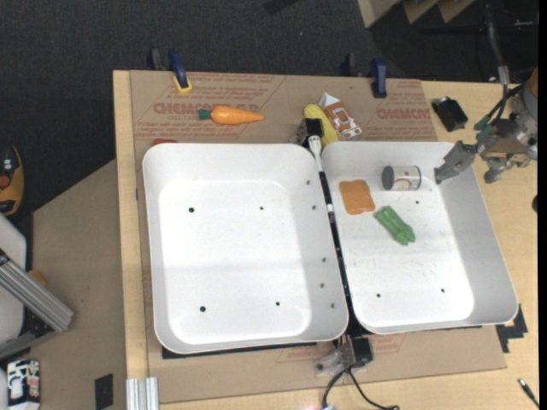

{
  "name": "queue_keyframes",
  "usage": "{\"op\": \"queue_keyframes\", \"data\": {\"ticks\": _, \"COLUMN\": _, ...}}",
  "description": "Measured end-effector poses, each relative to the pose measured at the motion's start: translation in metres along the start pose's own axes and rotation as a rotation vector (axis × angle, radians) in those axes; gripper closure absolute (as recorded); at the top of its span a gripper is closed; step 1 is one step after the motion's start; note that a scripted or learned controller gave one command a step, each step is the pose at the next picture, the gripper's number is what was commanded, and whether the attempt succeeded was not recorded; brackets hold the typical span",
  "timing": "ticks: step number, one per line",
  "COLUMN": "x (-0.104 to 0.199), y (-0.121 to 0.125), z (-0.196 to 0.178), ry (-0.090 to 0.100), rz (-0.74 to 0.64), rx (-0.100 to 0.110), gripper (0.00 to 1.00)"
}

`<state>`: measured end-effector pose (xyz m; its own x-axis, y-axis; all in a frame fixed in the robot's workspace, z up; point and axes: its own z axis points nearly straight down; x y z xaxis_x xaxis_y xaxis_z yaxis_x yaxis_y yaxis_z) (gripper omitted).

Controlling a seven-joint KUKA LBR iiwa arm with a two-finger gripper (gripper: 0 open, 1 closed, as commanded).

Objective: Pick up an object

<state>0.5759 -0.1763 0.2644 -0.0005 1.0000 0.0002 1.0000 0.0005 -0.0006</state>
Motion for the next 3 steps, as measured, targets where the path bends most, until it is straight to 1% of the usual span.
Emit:
{"op": "queue_keyframes", "data": {"ticks": 1, "x": 0.015, "y": -0.014, "z": 0.178, "ry": 0.005, "rz": 0.001, "rx": 0.017, "gripper": 0.00}}
{"op": "queue_keyframes", "data": {"ticks": 2, "x": 0.012, "y": 0.090, "z": 0.179, "ry": -0.003, "rz": -0.004, "rx": -0.010, "gripper": 0.00}}
{"op": "queue_keyframes", "data": {"ticks": 3, "x": 0.011, "y": 0.088, "z": 0.166, "ry": -0.004, "rz": -0.002, "rx": -0.010, "gripper": 1.00}}
